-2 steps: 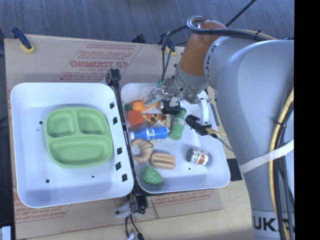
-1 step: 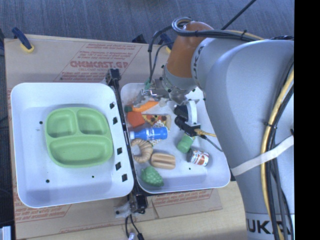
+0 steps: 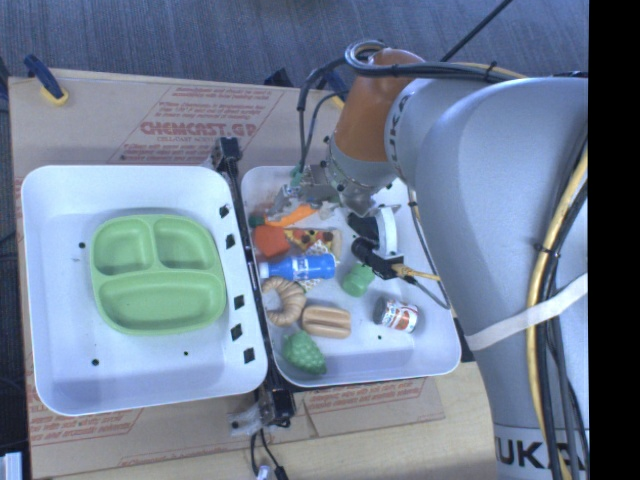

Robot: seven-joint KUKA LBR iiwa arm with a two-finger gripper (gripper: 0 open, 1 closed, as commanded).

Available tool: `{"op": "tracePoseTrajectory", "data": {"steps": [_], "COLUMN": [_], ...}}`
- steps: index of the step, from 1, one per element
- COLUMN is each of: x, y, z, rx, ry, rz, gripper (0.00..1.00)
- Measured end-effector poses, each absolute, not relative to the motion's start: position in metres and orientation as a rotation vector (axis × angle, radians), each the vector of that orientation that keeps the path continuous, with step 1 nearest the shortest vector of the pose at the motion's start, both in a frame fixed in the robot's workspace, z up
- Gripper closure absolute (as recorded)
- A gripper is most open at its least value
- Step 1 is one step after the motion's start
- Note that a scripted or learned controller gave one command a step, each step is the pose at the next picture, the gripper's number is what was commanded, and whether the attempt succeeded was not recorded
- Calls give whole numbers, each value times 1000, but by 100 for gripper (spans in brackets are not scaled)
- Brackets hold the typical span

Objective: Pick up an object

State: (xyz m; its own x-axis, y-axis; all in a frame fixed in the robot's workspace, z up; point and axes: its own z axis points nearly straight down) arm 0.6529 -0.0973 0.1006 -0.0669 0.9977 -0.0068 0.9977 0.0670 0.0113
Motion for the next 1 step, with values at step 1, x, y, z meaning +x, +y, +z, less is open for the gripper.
{"op": "tracePoseTrajectory", "data": {"steps": [1], "x": [616], "y": [-94], "z": [97], "rx": [2402], "ry": [2012], "rz": [12], "gripper": [0]}}
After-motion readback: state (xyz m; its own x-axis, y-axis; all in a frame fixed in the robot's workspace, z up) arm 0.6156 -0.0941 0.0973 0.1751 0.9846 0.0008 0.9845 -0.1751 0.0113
